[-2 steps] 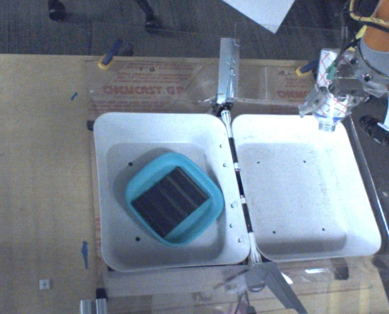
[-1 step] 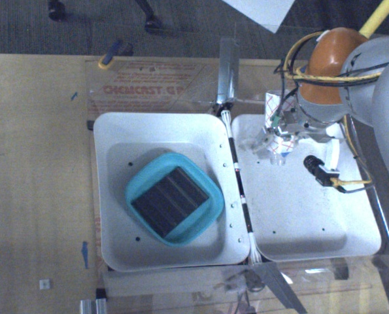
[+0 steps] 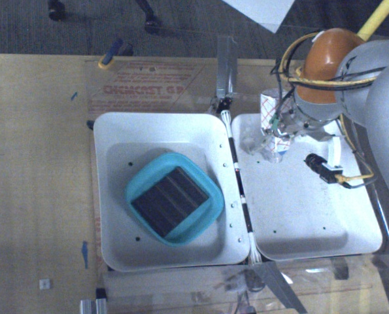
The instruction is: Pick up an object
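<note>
My pincer (image 3: 274, 142) is in the right bin (image 3: 312, 234), can't tell if open or shut, & the blue tub (image 3: 207, 183) w/ a dark ribbed block (image 3: 168, 201) sits well left of it, so I'd lift, cross over, then drop straight onto the tub's rim.

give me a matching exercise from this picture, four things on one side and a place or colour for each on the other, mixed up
Things:
1. blue container
2. gripper
3. dark ridged block
4. orange band

Places or colours:
A. on the arm, above the wrist
B. over the right bin's top left corner
C. lying in the left bin
D. sitting inside the blue container

Right pairs: 1-C, 2-B, 3-D, 4-A
</note>
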Tool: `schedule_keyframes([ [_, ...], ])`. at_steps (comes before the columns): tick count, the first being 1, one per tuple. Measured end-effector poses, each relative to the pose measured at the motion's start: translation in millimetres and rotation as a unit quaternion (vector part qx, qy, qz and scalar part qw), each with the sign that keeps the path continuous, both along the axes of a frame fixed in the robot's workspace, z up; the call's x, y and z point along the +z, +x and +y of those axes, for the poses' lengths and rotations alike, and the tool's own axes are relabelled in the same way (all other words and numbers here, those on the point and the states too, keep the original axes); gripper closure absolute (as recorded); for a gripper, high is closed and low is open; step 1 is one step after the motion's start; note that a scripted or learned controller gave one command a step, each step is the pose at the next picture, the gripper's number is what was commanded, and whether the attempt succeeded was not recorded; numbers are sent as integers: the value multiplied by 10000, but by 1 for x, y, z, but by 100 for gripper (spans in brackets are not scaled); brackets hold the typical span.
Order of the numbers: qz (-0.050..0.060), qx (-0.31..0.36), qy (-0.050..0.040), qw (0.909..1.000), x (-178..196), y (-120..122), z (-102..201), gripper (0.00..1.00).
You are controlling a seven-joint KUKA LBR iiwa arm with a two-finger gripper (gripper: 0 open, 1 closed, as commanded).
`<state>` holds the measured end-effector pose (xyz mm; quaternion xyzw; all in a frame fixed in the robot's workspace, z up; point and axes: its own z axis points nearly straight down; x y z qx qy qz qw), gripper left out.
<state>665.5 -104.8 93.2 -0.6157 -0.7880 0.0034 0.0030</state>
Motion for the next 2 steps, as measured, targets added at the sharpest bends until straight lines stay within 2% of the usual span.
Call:
schedule_keyframes([
  [1, 16, -12, -1, 10000, 11, -1, -1, 100],
  [2, -61, 743, 4, 9972, 92, 2, 26, 100],
])
